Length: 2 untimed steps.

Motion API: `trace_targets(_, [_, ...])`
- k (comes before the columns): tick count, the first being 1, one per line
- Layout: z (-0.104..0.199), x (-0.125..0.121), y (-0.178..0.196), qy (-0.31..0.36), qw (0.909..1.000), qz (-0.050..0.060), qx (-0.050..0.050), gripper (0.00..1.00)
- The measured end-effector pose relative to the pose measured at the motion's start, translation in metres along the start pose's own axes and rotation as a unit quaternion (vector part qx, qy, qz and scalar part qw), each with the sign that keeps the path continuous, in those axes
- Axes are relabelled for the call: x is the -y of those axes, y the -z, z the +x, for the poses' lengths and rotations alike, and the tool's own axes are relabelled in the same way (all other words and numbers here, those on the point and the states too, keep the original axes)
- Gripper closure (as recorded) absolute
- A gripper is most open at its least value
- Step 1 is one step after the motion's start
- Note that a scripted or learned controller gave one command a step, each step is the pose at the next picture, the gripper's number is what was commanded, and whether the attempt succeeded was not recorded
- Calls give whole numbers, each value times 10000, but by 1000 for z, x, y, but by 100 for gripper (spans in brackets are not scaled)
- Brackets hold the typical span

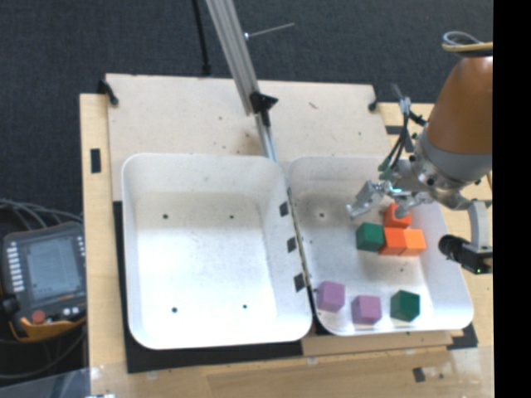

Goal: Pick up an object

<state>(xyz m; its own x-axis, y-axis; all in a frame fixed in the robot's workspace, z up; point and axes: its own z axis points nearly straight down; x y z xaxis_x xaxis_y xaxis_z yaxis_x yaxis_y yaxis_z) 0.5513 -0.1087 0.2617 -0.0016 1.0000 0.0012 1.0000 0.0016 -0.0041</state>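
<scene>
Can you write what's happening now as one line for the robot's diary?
gripper above right bin | beside green block and orange blocks | nothing seen held | purple blocks near front

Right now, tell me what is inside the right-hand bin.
The right bin holds two orange blocks, two green blocks, and two purple blocks. The pincer hangs above the cluster; whatever lies under the arm is covered.

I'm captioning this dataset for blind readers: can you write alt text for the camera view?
A grey and orange robot arm reaches from the right, its tool hanging over the right bin, just above a cluster of orange blocks and a green block. Two purple blocks and another green block lie near that bin's front edge.
</scene>
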Motion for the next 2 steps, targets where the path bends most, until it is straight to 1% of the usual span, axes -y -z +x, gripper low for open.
trace_targets(1, [0,-1,2,-7,10000,-27,6,0])
trace_targets(2, [-5,-9,-55,-16,10000,4,11,0])
